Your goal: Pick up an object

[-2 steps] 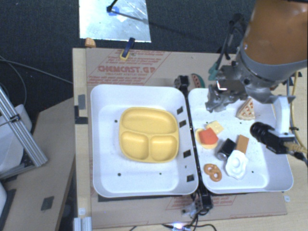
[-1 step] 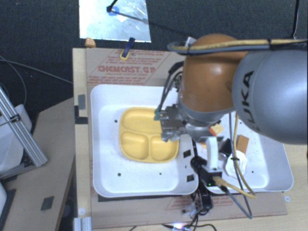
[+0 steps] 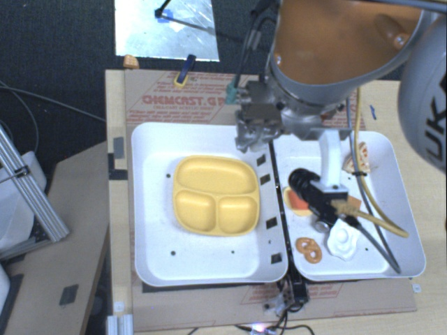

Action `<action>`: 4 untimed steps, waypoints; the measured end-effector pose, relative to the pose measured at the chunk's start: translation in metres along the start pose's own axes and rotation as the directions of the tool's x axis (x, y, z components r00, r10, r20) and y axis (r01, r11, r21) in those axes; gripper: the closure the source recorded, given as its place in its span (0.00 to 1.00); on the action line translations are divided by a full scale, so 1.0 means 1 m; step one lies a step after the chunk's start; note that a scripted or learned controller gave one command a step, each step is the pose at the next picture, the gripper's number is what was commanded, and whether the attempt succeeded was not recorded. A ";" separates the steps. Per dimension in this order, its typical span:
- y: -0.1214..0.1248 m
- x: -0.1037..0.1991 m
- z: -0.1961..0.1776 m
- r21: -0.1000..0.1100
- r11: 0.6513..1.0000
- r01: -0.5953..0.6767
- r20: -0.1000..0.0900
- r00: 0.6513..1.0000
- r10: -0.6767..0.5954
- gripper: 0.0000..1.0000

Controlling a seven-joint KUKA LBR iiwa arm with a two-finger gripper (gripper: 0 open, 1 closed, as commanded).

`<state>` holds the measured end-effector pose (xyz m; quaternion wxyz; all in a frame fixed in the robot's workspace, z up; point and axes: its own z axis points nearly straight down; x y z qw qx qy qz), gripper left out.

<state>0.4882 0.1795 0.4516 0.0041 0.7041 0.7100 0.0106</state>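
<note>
Gripper (image 3: 255, 130): over the far end of the seam between the bins; open or closed, we cannot tell.
Right bin (image 3: 401, 253): we see a pretzel (image 3: 308, 249) nearest, a white piece (image 3: 342, 241) just beside it, an orange piece (image 3: 298, 200) farther in.
Left bin (image 3: 150, 257): a yellow three-compartment plate (image 3: 215, 194) lies centred.
Writing: we read "CHEMCAST" in red on the cardboard (image 3: 178, 100) beyond the bins.

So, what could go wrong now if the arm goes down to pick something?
1. The tool hangs over the rims where the two bins meet; going straight down it might strike a rim.
2. The pretzel lies close beside the white piece in the right bin, so a grab may push one away.
3. The yellow plate is wide and flat, probably hard to pinch.
</note>
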 end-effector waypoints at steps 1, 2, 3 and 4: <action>0.000 -0.002 -0.001 0.014 1.000 0.001 0.006 1.000 -0.001 1.00; -0.004 0.057 0.089 0.027 1.000 0.000 0.010 1.000 0.000 1.00; -0.002 0.054 0.073 0.018 1.000 -0.003 0.007 1.000 0.003 1.00; 0.069 0.052 0.133 0.019 1.000 -0.010 0.010 1.000 0.010 1.00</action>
